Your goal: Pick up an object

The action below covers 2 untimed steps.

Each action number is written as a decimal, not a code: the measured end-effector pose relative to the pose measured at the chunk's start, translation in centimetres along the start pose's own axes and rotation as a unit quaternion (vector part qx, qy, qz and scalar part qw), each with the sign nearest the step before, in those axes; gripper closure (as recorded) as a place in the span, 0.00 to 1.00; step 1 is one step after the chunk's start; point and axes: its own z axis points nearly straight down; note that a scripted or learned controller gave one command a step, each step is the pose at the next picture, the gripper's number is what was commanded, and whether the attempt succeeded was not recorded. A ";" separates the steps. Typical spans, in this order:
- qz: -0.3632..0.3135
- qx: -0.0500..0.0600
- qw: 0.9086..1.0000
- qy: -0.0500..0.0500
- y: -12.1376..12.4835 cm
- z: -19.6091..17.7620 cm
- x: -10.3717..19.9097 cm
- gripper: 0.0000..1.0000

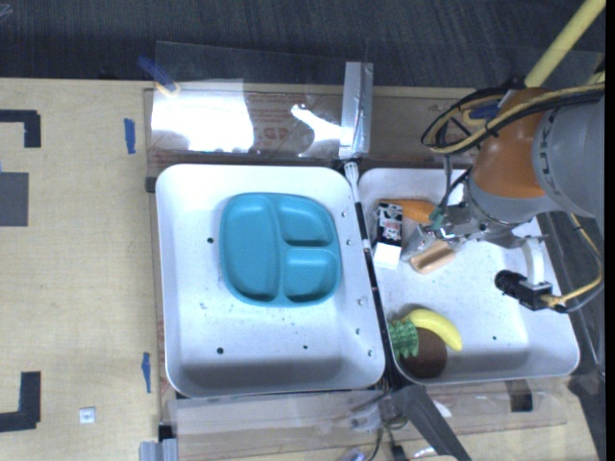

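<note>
Arm: the big grey robot arm with the orange band [509,161] comes in from the upper right of the frame and bends down over the right bin.

Gripper: the small two-finger gripper [444,230] hangs low in the upper middle of the right bin, just above a tan block. I cannot tell how it is set; it is too small and blurry.

Right bin: the shallow white bin on the right [500,305] holds most of the little things.

Tan block: a small light-brown block [432,256] lies tilted, right under the gripper. I cannot tell if they touch.

Orange thing: a long orange carrot-like shape [416,208] lies near the top of the right bin, just left of the gripper.

Black and white thing: a small dark box with white marks [389,221] sits by the bin's left wall, with a little white cube [386,254] just below it.

Banana: a yellow toy banana [437,327] lies near the bottom left of the right bin, touching a round brown ball [424,351] and a green spiky piece [403,337].

Left bin: the white bin on the left [192,334] holds a blue plastic plate with three parts [279,248] in its middle.

Bench: the pale wooden bench top [77,257] fills the left side of the frame.
</note>
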 end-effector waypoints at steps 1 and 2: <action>0.038 0.008 0.999 0.000 6.2 0.2 0.1 0.00; 0.038 0.008 0.999 0.000 6.2 0.2 0.1 0.00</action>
